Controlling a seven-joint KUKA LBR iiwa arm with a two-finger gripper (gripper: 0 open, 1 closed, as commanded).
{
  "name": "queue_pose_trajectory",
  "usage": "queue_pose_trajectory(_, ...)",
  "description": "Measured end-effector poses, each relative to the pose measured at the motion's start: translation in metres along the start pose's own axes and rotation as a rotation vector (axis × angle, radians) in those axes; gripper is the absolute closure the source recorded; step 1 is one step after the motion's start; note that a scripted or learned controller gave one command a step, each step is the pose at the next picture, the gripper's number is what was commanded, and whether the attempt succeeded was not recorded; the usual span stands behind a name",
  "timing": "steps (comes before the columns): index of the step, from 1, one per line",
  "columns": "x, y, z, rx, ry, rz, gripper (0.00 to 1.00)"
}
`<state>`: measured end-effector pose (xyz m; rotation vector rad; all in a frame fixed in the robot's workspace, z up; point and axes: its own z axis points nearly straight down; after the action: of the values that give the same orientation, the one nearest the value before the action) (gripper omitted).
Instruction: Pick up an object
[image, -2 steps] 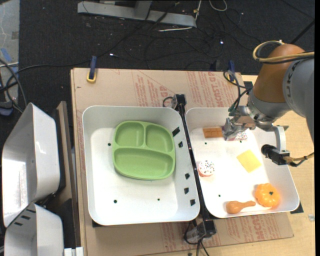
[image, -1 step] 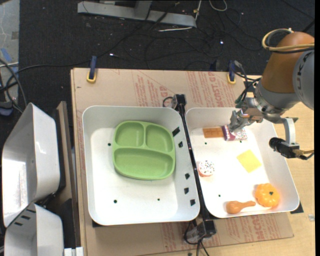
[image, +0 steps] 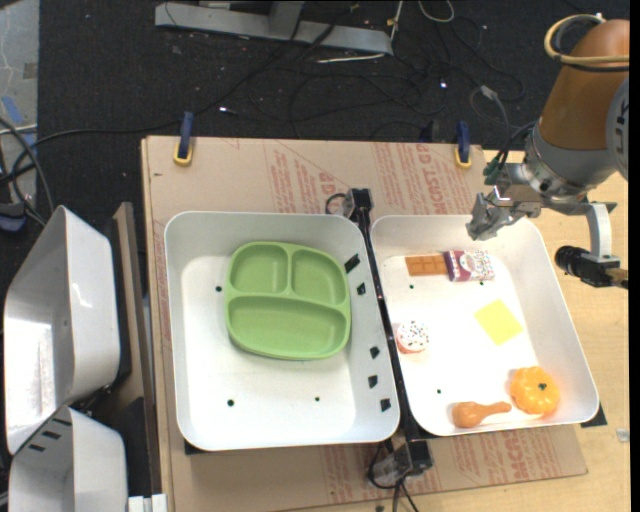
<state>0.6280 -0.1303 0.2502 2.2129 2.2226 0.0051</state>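
Note:
My gripper (image: 484, 222) hangs over the far edge of the right bin (image: 560, 330), just above and right of a chocolate-bar toy (image: 450, 266) with an orange end and a maroon-and-white wrapper. Nothing shows between its fingers. Lower in that bin lie a yellow square (image: 498, 321), a white frosted donut (image: 412, 336), an orange pumpkin (image: 533, 390) and an orange drumstick-shaped toy (image: 478, 411).
The left bin (image: 200, 400) holds a green divided plate (image: 288, 301). White tubs (image: 55, 310) stand off the bench at the left. Two clamps (image: 183, 150) pin the cardboard at the back. Cables and a black connector (image: 358, 200) sit between the bins.

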Motion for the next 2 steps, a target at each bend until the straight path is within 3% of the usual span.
queue_pose_trajectory(2,0.093,-0.03,-0.005,0.008,0.003,-0.003,1.0)
